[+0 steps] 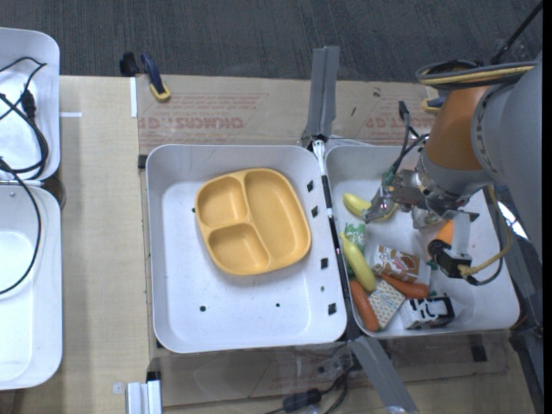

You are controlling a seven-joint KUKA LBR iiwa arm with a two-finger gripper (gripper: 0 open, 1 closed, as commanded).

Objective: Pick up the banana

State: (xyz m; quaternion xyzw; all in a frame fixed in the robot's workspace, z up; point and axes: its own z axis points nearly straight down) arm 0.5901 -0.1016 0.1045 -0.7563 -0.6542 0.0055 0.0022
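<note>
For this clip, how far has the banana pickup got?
Done: the grey arm's pincer is over the right-hand shallow white bin, beside a small yellow piece near its left wall. In hand: nothing visibly lifted; the long yellow-green banana lies among the orange carrot and snack packets. Left: grasp the banana and raise it. The yellow divided plate sits in the left bin.
</note>
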